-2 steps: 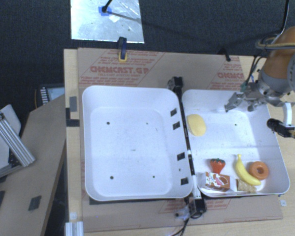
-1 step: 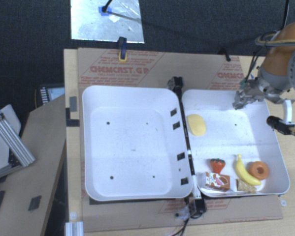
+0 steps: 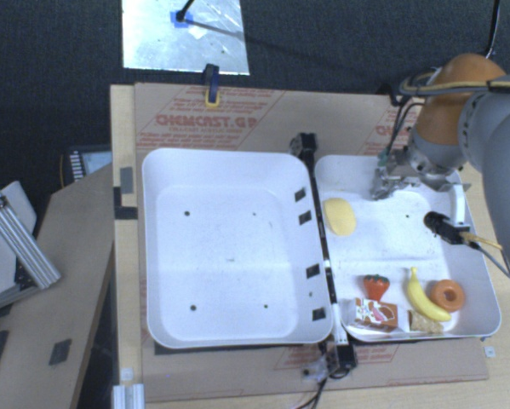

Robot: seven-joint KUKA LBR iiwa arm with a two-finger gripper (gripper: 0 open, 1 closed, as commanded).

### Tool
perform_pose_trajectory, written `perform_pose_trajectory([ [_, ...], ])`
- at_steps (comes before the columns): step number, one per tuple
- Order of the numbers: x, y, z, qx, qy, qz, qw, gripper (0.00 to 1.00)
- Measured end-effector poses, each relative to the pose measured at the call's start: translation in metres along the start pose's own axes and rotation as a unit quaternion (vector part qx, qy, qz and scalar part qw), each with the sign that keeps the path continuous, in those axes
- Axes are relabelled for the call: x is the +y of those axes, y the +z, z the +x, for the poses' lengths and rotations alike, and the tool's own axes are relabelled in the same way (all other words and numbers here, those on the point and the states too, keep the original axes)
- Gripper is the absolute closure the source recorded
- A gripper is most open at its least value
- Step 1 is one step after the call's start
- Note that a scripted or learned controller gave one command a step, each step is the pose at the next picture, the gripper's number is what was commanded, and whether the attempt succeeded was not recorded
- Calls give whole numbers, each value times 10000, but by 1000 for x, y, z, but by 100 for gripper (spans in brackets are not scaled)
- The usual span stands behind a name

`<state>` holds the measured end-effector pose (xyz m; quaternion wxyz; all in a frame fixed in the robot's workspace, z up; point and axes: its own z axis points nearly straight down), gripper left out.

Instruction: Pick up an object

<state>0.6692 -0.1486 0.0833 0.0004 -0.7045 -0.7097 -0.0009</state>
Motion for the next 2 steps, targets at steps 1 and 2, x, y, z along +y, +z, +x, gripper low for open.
perform_pose_trajectory([
  [1, 0, -1, 35, -3, 0, -2, 10000, 100],
  [2, 2, -68, 67, -7, -1, -38, 10000, 100],
])
